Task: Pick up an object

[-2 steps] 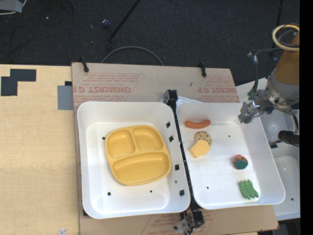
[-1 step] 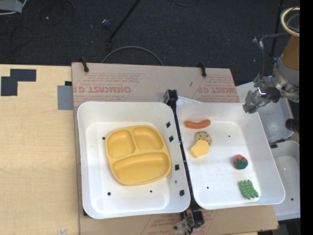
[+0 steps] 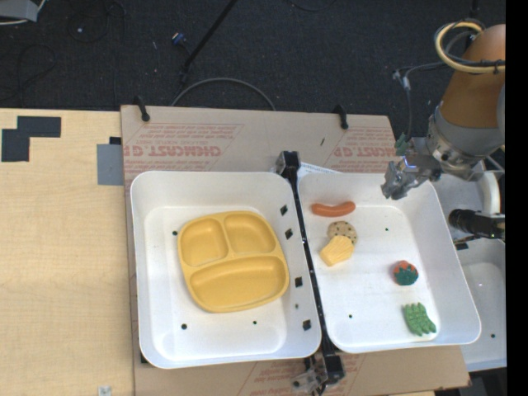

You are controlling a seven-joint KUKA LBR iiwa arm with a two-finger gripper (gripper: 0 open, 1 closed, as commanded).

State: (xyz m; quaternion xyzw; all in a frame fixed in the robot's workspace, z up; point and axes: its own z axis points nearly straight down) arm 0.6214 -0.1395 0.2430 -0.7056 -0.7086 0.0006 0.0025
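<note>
Dark carpet with loose cables runs behind the counter [image 3: 58, 246]; a cardboard sheet [image 3: 247, 143] sits under two white bins. Left bin [image 3: 157, 196] carries a yellow divided tray [image 3: 233, 260]. Right bin [image 3: 445, 246] has your candidates: a sausage [image 3: 332, 209] near the far wall, a cookie [image 3: 341, 232] touching a yellow cheese wedge [image 3: 337, 252], a round red-and-green piece [image 3: 405, 273] toward the right wall, and a green leafy piece [image 3: 419, 318] in the near right corner.

End effector [image 3: 403, 178] hangs over the far right corner of the right bin, clear of every item. You can't tell from this angle whether it's wide or narrow: it's small, dark and seen from above. Nothing visible in it.

My read: you're at the approach step, no grasp started. Sausage is the closest target and lies apart from the others, so it's probably the cleanest pick. The next move calls for a shift left and toward the camera, then a descent with the grip set across its short axis. Cookie and cheese touch, so expect one to drag the other.

Arm is cut off at the right frame edge. The red-and-green piece is too small to identify.
</note>
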